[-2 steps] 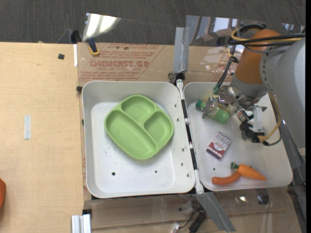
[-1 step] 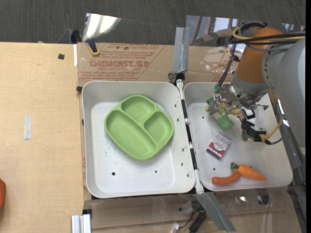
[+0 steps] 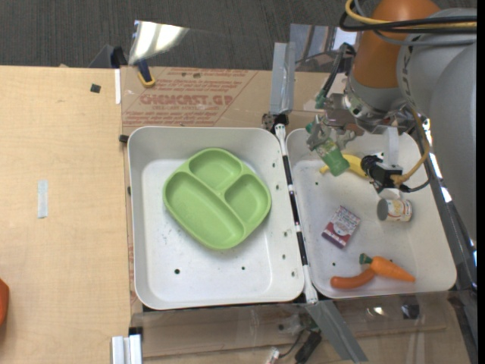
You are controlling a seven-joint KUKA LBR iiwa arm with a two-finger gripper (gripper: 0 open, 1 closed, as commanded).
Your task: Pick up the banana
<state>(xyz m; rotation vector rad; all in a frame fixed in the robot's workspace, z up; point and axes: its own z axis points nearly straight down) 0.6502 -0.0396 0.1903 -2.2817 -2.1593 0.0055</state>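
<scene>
Gripper hung low over the far left corner of the right bin, right on top of the banana, and whether its jaws were parted or closed could not be made out from above, nor whether it actually had the fruit. That banana lay on the bin floor at a slant, its yellow body showing just past the green-tipped tooling, a dark end pointing toward the bin's far right side.

By the look of it, a toy: likely light, stiff plastic, smooth and a bit slippery, so a pinch across the thick middle seemed the safest hold, since the curved ends could squirt out.

Elsewhere in that right bin sat a small white cup, a little red and white box, an orange carrot and a red-orange pepper just beside it. Next door, the left bin carried a green divided plate, its compartments bare.
</scene>
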